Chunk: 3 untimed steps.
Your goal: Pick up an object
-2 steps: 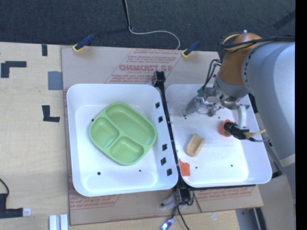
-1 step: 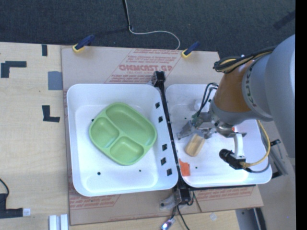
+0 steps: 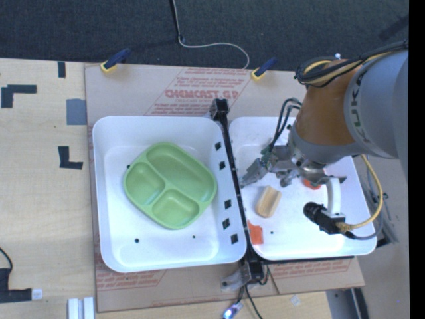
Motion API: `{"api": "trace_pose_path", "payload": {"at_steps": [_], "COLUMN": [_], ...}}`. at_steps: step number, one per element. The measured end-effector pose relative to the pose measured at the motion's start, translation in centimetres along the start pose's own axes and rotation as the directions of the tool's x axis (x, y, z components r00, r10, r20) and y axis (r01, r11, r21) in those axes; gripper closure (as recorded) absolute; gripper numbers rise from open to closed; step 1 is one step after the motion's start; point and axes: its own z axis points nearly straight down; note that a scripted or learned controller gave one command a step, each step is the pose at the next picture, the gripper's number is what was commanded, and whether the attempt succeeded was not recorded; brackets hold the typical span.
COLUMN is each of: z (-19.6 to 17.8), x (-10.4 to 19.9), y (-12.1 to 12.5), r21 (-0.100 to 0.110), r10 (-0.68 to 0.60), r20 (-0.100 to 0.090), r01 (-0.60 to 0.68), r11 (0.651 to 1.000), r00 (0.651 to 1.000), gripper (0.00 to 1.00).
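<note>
Although the wrist hides much of the tool, these findings stand.
Gripper: the gripper [image 3: 260, 170] sits right of centre, over the left part of the right bin [image 3: 345, 244]; the fingers reach left toward the divider, but whether they are apart or together cannot be told, and nothing is seen between them.
Arm: the arm [image 3: 345, 105] enters from the right edge, orange band uppermost, and covers the bin's upper half, as expected for a reach across to the near corner.
Task object: a tan block [image 3: 268, 202] lies on the right bin's floor just below and right of the fingers, apart from them, tilted; judged the likeliest target, being nearest.
Other contents: a small orange piece [image 3: 255, 233] lies at the bin's lower left, close to the divider; a red-and-white item [image 3: 312, 184] is partly hidden under the wrist.
Left bin: the left bin [image 3: 109, 244] holds a green divided plate [image 3: 170, 185], lying flat, centre-left of frame.
Counter: the counter [image 3: 40, 198] carries both bins on a cardboard sheet [image 3: 192, 92].
Progress: judged not yet grasped.
</note>
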Motion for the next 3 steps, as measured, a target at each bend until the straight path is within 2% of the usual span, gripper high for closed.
{"api": "trace_pose_path", "payload": {"at_steps": [1, 2, 3], "z": [-0.38, -0.33, -1.29], "x": [-0.29, -0.31, -0.27], "y": [0.04, 0.03, 0.03], "r21": [0.006, 0.006, 0.007], "r10": [0.004, 0.004, 0.003], "r20": [0.002, 0.002, 0.001], "r01": [-0.004, -0.004, -0.003], "r11": [1.0, 1.0, 1.0], "r00": [1.0, 1.0, 1.0], "gripper": [1.0, 0.0, 1.0]}}
